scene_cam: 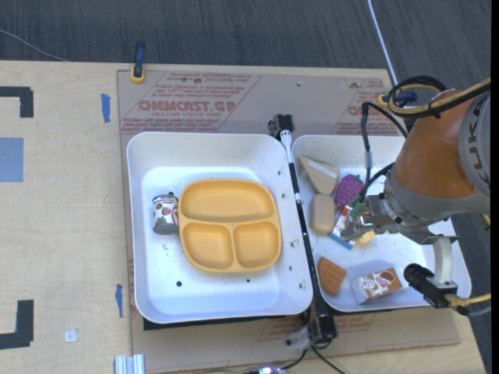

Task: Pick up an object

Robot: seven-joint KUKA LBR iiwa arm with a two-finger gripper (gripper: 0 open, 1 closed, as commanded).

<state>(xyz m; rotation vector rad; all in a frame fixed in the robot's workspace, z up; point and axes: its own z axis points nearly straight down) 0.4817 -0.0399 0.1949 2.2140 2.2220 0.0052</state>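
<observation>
Gripper (355,223) low in the right bin (460,275), near its left wall among a cluster of small items; whether it grips anything cannot be told. A good pick probably needs a vertical descent centred on one item, clear of its neighbours (the cluster is tight). Purple grapes (348,187) just beyond the gripper, tan block (322,213) beside it toward the wall. Cookie (331,275) and small carton (378,284) near the front edge. Left bin (144,232): yellow divided plate (229,224), small can (164,213).

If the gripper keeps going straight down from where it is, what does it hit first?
Most likely the small blue-edged packet under the gripper, beside the purple grapes in the right bin; depth is unclear.
</observation>
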